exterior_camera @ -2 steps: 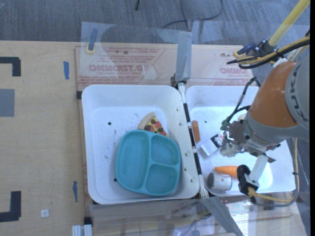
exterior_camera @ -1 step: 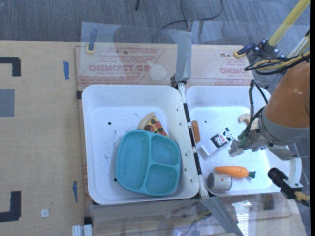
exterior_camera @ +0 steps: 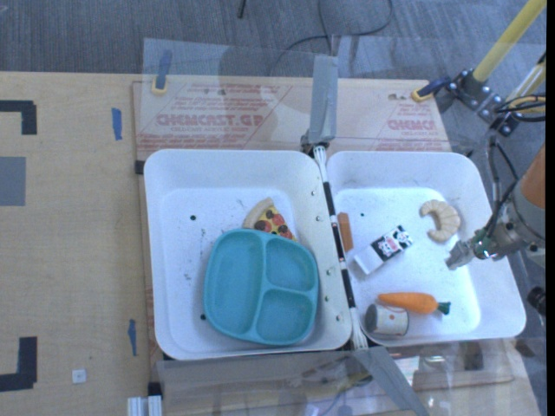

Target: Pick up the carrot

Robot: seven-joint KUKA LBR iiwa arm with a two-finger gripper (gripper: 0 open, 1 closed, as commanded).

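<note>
The carrot point(exterior_camera: 409, 302) is orange with a green stub at its right end. It lies flat near the front of the right bin point(exterior_camera: 494, 315), pointing left to right. My gripper point(exterior_camera: 463, 255) hangs over the right side of that bin, up and to the right of the carrot and apart from it. Nothing shows in it. It sits just below and right of a croissant point(exterior_camera: 442, 218).
The right bin also holds a small black-and-white milk carton point(exterior_camera: 382, 250), a thin orange sausage point(exterior_camera: 344, 230) by the left wall, and a small cup point(exterior_camera: 386, 320) touching the carrot's left end. The left bin point(exterior_camera: 173, 232) holds a teal divided plate point(exterior_camera: 262, 287) and a pizza slice point(exterior_camera: 269, 219).
</note>
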